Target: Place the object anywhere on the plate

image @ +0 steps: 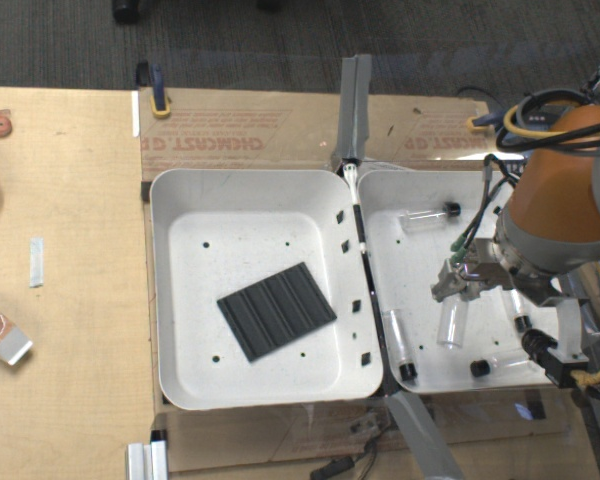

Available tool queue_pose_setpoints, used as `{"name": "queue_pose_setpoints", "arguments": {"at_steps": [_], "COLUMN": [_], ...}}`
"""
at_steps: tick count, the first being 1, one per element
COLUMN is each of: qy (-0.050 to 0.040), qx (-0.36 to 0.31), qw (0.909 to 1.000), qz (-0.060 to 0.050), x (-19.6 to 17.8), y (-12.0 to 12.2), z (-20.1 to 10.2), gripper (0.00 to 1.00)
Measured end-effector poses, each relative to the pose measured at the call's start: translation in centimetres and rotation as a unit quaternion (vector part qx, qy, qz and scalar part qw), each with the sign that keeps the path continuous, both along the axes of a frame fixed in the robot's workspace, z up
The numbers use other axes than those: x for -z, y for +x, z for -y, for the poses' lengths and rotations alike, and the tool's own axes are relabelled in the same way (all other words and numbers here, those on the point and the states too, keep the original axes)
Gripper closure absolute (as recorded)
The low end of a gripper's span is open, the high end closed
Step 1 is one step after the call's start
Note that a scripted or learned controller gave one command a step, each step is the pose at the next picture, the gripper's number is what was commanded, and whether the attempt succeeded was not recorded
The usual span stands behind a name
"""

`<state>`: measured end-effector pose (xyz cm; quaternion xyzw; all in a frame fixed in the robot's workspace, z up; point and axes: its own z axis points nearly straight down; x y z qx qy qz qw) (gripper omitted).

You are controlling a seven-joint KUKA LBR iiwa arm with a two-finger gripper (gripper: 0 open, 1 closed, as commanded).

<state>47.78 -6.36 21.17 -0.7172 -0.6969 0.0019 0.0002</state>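
Observation:
A dark ribbed rectangular plate [277,310] lies flat and turned at an angle in the left bin [180,268]. Several clear tubes with black caps lie in the right bin [420,183]: one near the back [425,218], one along the left wall [399,342], and one in the middle [448,325]. My gripper [458,282] hangs low over the right bin, just above the upper end of the middle tube. No tube can be seen lifted off the bin floor.
A grey divider bar [354,108] runs back from between the bins. More tube pieces and black caps [480,368] lie at the right bin's front right, partly under the arm [555,203]. Small items [5,336] sit on the wooden bench at left.

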Motion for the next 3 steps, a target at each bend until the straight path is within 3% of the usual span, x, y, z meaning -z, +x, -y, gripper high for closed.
{"name": "queue_pose_setpoints", "arguments": {"at_steps": [1,2,3], "qy": [0.0001,-0.0002,0.0007], "qx": [-0.049,-0.047,-0.202], "qw": [0.9988,0.9989,0.9794], "qz": [0.0,0.0,0.0], "x": [1.0,0.6,0.1], "y": [8.5,11.7,9.3], "z": [-4.6,-10.5,-14.4], "gripper": [1.0,1.0,1.0]}}
